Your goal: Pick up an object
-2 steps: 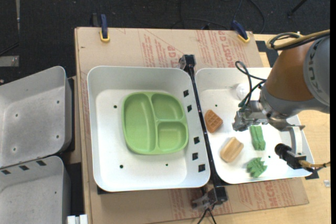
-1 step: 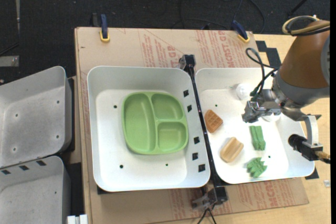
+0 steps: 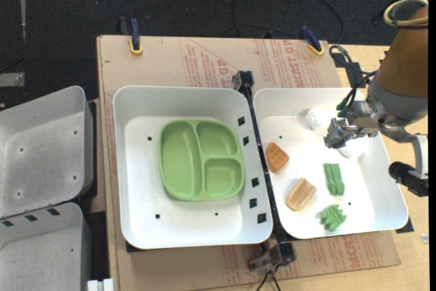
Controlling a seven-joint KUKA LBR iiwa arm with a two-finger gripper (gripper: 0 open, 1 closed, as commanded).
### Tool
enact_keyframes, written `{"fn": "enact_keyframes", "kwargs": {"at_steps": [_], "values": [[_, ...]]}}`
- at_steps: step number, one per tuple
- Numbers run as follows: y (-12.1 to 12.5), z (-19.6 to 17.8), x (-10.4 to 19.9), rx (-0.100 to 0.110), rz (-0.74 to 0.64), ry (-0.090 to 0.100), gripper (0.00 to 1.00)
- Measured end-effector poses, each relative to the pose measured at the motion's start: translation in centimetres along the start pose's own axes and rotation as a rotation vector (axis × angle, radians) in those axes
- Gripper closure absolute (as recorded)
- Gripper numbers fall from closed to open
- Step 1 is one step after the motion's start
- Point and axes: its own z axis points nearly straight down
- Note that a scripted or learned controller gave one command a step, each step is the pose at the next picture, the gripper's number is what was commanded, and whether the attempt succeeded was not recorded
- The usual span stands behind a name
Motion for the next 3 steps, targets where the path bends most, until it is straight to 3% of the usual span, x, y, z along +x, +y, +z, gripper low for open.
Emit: {"fn": "enact_keyframes", "kwargs": {"at_steps": [2, 3], "values": [[0.8, 2.8, 10.7, 0.006, -0.004, 0.003, 1.0], [1.0, 1.9, 15.3, 0.004, -0.004, 0.002, 1.0]]}}
